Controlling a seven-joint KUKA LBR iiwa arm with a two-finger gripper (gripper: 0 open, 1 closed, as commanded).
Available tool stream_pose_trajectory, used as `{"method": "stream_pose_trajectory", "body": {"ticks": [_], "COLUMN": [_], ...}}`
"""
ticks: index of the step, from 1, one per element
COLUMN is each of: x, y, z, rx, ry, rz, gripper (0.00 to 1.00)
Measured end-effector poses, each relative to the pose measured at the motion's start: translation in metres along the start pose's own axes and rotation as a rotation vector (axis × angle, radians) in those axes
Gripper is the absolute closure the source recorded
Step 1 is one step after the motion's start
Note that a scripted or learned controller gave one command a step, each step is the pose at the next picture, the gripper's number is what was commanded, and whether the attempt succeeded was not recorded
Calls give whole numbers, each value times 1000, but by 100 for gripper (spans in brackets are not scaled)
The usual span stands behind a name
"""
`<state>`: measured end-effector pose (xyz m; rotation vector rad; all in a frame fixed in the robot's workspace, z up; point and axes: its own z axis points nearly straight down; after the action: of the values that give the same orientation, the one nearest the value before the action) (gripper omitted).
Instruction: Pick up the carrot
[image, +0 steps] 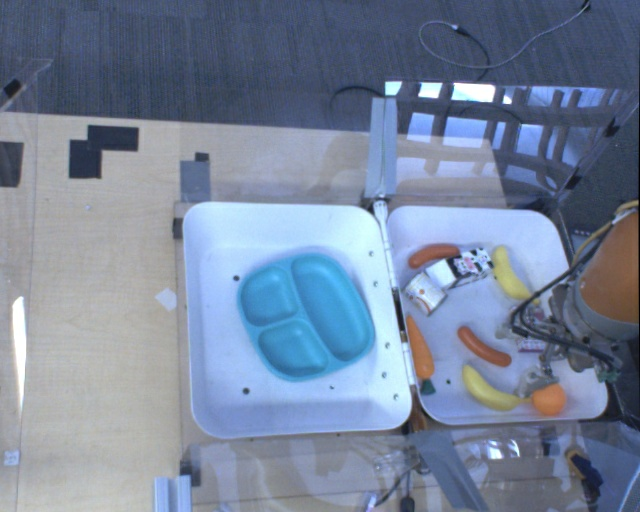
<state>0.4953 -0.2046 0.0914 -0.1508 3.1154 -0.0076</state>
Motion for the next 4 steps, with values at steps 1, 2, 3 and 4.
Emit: {"method": "stream_pose_trajectory", "body": {"ticks": [1, 2, 3, 4], "x": [-3, -5, -9, -30], "y": [1, 0, -2, 75], "z": [1, 2, -10, -118], "rx": [-3, -5, -1, -6], "ry": [3, 8, 1, 8], "rz": [-185, -182, -177, -260], "gripper": [0, 0, 100, 100]}}
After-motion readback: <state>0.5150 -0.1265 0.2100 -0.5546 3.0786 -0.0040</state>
